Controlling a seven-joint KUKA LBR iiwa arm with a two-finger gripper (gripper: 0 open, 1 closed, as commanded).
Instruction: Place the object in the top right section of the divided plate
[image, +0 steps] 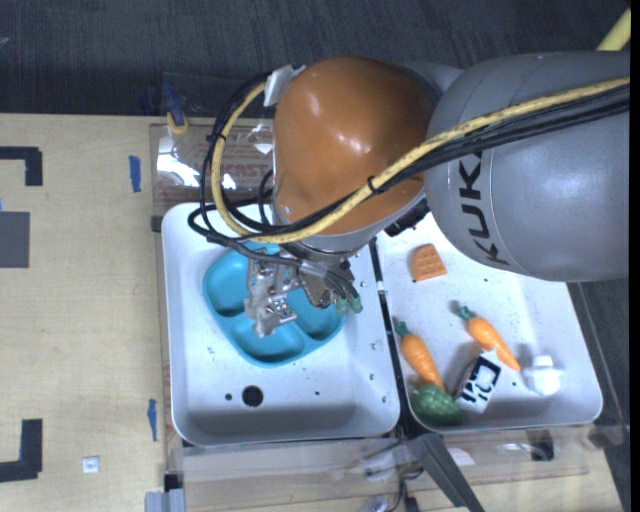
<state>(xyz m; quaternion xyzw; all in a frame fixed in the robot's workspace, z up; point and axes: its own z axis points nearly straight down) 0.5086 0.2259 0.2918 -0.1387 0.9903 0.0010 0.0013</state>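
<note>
The blue plastic divided plate (262, 312) lies in the left shallow white bin (190, 390). The metal two-finger hand (272, 305) hangs over the plate's middle; whether it is apart or together, or grips anything, cannot be told. Which object is meant is unclear. In the right white bin (575, 395) lie an orange waffle-like square (428, 263), two orange toy carrots (420, 357) (489, 340), a green leafy toy (436, 403), a black-and-white tagged block (480, 383) and a small white piece (543, 377). The grey arm with its orange dome (345, 140) covers the bins' far edge above the pale wooden tabletop (75, 330).
</note>
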